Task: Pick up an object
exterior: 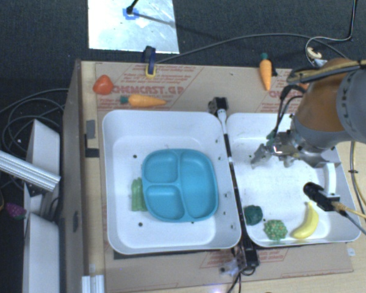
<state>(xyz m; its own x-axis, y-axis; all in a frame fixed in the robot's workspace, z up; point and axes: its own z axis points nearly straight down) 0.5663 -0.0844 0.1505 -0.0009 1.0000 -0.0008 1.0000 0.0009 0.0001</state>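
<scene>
Start at the left of the frame: the left bin (pixel 119 182) holds a blue divided plate (pixel 180 185) with a green piece (pixel 137 195) tucked against its left edge. Nothing there is near the arm, so leave it. Move right across the divider to the right bin (pixel 247 127). Along its lower edge sit a dark green item (pixel 253 214), a bumpy green item (pixel 276 229) and a yellow banana (pixel 306 222), close together. The hand (pixel 265 153) hangs over the upper middle of that bin, well apart from all three. You cannot tell how far open it is, and nothing shows in its grip. To do this well, carry the hand toward the lower right, pick the banana as the longest target, centre over its middle and turn to straddle its narrow width before descending.
</scene>
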